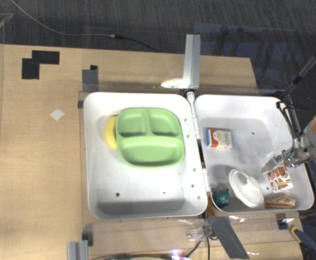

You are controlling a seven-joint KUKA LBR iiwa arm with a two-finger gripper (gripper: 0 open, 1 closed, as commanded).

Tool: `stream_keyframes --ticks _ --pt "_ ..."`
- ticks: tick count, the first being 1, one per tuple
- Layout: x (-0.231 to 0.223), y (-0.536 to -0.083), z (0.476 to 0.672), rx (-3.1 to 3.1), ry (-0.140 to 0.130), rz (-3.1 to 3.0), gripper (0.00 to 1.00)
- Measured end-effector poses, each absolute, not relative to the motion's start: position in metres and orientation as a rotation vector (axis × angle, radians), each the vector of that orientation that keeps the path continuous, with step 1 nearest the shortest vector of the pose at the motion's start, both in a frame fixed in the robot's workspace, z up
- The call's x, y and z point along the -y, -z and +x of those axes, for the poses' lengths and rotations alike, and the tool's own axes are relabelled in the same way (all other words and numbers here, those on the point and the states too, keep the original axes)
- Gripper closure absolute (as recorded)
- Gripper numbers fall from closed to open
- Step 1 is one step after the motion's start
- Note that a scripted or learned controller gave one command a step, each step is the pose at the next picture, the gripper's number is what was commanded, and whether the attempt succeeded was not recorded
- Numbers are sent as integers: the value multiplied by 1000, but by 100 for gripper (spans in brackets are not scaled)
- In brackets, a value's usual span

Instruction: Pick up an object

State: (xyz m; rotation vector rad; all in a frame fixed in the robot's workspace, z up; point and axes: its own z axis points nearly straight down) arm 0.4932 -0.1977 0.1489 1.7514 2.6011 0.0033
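Note:
In the right bin point(255, 104) lie a small white, blue and orange carton point(219, 138), a white bowl point(246, 188) tipped on its side, a dark green object point(220, 198), a red-and-white packet point(279, 179) and a tan stick-like item point(280, 202). My gripper point(284, 159) reaches in from the right edge and sits just above the red-and-white packet, near the bin's right wall. Nothing is visibly held in it.
The left bin point(141, 196) holds a green divided plate point(149, 136) with a yellow object point(110, 132) poking out from under its left side. A metal post point(192, 61) stands behind the bins. Black cables point(288, 112) run along the right bin's far right corner.

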Motion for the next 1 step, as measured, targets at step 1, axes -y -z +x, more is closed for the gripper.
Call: stream_keyframes --ticks 1 --pt "189 -234 544 -2418 -3 1998 100"
